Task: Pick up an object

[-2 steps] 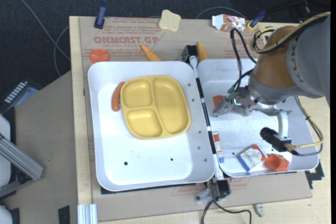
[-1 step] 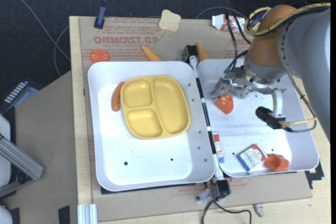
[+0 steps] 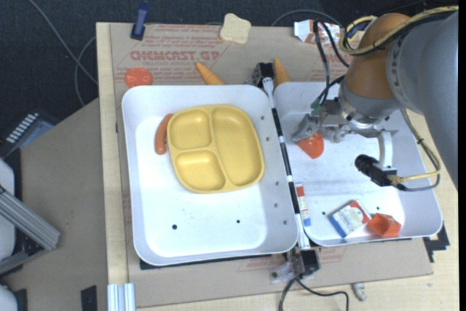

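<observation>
Where the bench (image 3: 73,178) stands on dark carpet, its top is a pale, matte board, and a sheet of brown cardboard (image 3: 175,47) printed with red lettering lies under the two bins. The left bin (image 3: 211,229) is a shallow white tray with rounded corners and a smooth, slightly glossy floor; it holds a yellow compartment plate (image 3: 215,148) of moulded plastic, divided into three recesses, and an orange-red sausage-shaped piece (image 3: 160,135) lies just beside the plate's left edge, touching or nearly touching it. The right bin (image 3: 415,222) is of the same white material and sits against the left bin along a dark seam. In the right bin, a small red-orange object (image 3: 313,147) lies near the left wall, directly below the gripper (image 3: 314,129); whether the fingers are closed on it or parted cannot be told, because the wrist covers them. A blue, white and red carton (image 3: 346,218) and an orange lump (image 3: 383,225) lie near the front wall of the right bin, just beside each other. The arm (image 3: 408,62) is grey with an orange band and carries looped cables. On the cardboard behind the bins lie a blue clip-like item (image 3: 139,20), a beige bread-shaped slice (image 3: 235,28), an orange disc (image 3: 136,76) and an orange carrot-shaped piece (image 3: 208,73).
</observation>
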You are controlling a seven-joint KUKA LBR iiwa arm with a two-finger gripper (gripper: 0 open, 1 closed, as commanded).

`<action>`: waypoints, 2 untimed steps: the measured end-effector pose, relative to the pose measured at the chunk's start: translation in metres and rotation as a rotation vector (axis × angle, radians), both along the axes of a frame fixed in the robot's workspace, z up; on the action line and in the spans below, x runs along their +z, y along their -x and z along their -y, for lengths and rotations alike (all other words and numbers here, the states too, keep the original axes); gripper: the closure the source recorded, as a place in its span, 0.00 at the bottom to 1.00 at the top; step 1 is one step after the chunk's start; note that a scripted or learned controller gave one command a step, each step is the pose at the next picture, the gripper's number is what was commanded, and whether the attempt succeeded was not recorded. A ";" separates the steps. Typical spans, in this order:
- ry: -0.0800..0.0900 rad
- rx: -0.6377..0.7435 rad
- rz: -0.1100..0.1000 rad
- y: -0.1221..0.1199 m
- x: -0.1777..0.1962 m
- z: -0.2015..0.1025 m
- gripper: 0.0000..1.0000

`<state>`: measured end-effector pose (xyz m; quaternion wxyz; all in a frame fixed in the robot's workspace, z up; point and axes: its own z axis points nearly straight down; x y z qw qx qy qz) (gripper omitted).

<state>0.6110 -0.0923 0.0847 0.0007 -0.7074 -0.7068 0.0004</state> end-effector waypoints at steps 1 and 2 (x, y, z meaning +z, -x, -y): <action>0.000 0.000 0.000 0.008 0.000 0.000 0.00; 0.001 0.001 0.003 0.002 0.000 0.006 0.00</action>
